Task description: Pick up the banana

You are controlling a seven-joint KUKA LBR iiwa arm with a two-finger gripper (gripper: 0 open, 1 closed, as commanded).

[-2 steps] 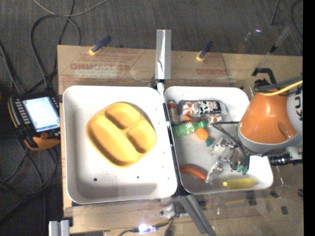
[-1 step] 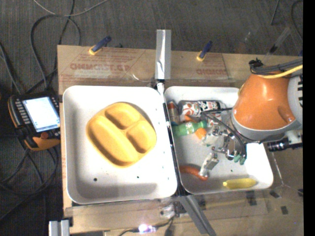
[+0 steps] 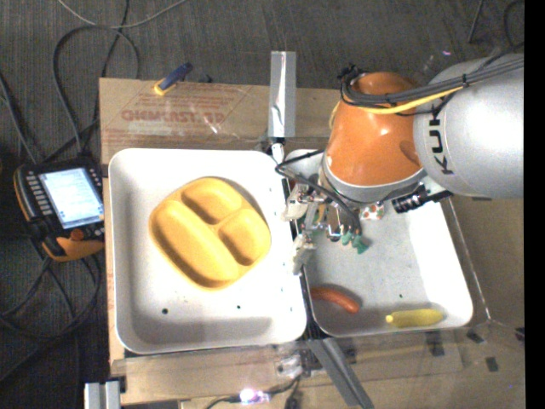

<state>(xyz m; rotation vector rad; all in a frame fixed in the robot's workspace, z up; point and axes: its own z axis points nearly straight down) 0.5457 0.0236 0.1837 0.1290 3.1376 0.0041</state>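
Two white bins sit side by side on the bench, and the arm (image 3: 464,126) comes in from three o'clock, its grey body and orange band covering most of the upper half of the right bin (image 3: 456,292). The left bin (image 3: 128,254) carries a large yellow divided tray (image 3: 211,233) lying at a slant near its middle, three hollows in it and nothing else around it.

Below the orange band hangs the gripper (image 3: 328,224), a tangle of cables and small fittings over the right bin's left side, close to the wall the two bins share. From where I stand I cannot tell how it is set; the wiring and the wrist hide that end of it. Nothing yellow sits in it, so as I judge it the pick has not yet happened.

The banana (image 3: 415,317) lies flat near the front wall of the right bin, at about five o'clock from the gripper and well apart from it. Between the two, at six o'clock from the gripper, lies a small red-orange sausage-like thing (image 3: 335,298), apart from the banana.

The risks, as I see them: the red piece is closer to the gripper, so a descent that is slightly off could close on it instead. The banana lies near the bin's front wall, so a finger could strike the rim or push the fruit against it and let it roll away.
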